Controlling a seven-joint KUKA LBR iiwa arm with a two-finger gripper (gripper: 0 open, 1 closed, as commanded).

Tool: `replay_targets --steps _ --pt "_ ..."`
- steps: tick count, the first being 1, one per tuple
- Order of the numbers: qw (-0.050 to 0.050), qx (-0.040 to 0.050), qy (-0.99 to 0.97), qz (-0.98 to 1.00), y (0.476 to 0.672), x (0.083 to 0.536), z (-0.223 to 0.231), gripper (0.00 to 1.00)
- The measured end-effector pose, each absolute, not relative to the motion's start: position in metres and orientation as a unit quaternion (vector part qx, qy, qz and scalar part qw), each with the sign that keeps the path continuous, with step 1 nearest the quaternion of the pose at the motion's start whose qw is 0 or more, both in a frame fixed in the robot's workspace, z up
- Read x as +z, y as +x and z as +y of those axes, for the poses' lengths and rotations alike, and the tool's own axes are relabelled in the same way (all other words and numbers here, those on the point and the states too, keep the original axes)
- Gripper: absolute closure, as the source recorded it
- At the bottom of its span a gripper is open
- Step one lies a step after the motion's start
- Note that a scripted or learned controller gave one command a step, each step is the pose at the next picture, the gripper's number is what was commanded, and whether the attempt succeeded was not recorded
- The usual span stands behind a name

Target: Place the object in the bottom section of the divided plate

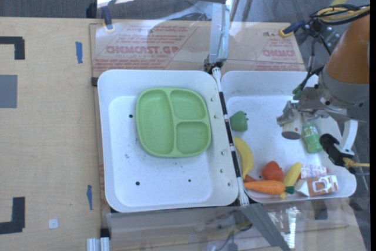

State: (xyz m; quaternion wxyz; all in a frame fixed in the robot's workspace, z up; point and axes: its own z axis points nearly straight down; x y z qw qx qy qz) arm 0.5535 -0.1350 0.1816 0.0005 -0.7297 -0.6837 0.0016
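Observation:
A light green divided plate [174,121] lies in the left bin [117,173], with one long section on its left and two smaller sections on its right. My gripper [292,125] hangs low over the right bin [264,91], just left of a small green bottle [311,140]. A green pepper [238,121] sits by the bin's left wall. Along the front lie a banana [245,156], a red tomato [272,170], a carrot [264,187], a yellow piece [292,174] and an orange and white carton [320,186].
A divider wall [226,132] separates the two bins. Clear plastic panels [158,14] stand behind them. The grey arm with its orange band [352,62] and cables occupies the right bin's far right side.

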Motion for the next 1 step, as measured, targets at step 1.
replay_targets --steps 1 --pt "0.002 0.0014 -0.732 -0.682 0.5259 0.2168 -0.0687 1.00"
